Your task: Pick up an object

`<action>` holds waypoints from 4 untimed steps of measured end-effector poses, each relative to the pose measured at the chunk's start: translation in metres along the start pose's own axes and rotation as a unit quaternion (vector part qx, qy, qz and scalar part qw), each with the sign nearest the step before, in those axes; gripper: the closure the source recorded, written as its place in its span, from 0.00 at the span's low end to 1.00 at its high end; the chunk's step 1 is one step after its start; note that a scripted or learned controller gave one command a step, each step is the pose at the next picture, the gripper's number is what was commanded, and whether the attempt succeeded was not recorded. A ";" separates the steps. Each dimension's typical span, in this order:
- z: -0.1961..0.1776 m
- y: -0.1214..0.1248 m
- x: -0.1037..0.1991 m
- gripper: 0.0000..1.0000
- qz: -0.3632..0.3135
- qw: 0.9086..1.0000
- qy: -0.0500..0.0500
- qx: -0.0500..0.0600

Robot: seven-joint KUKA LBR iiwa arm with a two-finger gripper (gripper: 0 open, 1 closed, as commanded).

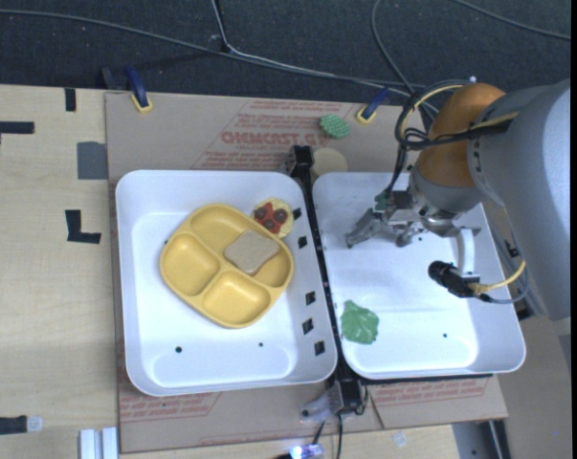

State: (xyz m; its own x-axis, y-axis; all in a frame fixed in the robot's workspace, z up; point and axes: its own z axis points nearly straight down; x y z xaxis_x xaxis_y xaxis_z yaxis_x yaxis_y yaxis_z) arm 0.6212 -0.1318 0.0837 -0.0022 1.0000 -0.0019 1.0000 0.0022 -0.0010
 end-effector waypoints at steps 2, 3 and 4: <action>-0.055 0.002 0.004 1.00 0.000 1.000 0.001 -0.001; -0.098 0.004 0.001 1.00 0.000 1.000 0.001 -0.002; -0.145 0.005 0.001 1.00 0.000 1.000 0.000 -0.003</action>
State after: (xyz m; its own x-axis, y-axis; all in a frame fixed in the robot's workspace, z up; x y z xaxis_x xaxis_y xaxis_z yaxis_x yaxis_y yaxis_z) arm 0.6267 -0.1303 0.2290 -0.0014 1.0000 -0.0011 1.0000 0.0014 0.0041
